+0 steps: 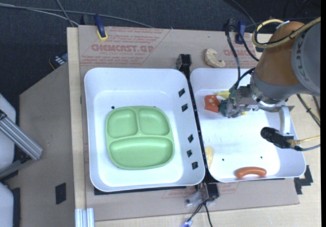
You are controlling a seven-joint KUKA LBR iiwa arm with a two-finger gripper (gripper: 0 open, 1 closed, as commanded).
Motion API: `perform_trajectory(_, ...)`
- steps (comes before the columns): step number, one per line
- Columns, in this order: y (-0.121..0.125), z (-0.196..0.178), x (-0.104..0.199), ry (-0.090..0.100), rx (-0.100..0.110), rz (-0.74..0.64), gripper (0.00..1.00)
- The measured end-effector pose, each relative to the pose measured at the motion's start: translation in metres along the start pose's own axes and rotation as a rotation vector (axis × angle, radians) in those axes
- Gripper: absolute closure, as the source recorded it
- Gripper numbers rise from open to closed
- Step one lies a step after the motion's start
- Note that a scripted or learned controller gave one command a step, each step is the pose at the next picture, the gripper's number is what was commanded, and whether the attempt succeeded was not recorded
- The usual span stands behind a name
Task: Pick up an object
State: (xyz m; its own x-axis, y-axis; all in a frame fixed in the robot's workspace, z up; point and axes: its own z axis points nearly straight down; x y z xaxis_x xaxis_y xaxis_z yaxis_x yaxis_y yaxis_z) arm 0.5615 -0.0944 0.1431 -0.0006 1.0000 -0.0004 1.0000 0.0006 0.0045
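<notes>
**Arm low over the right bin, among a cluster of small toys**

The bench carries two white bins side by side. The left bin holds a green divided plate, which lies flat near the middle and well away from the arm, so it looks like no part of this attempt. The right bin holds the smaller candidates for picking.

The arm reaches in from three o'clock and bends down over the far part of the right bin. Its gripper sits low at about eleven o'clock in that bin, pressed in among a red object and some yellow and green pieces. The red object lies just beside the tool on its nine o'clock side. Whether the tool is apart, together or clamped on anything cannot be told, since the wrist hides it.

At six o'clock in the right bin an orange, sausage-shaped object lies against the near wall, well apart from the gripper. A small yellowish piece rests by the divider. A pale, ring-like object sits on the bench beyond the bins, at twelve o'clock. The crowding around the gripper is likely the main obstacle to a clean pick.
</notes>
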Motion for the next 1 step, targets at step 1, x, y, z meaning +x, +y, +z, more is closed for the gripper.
perform_trajectory(1, 0.0047, -0.0527, 0.0102, 0.0, -0.001, -0.001, 1.0)
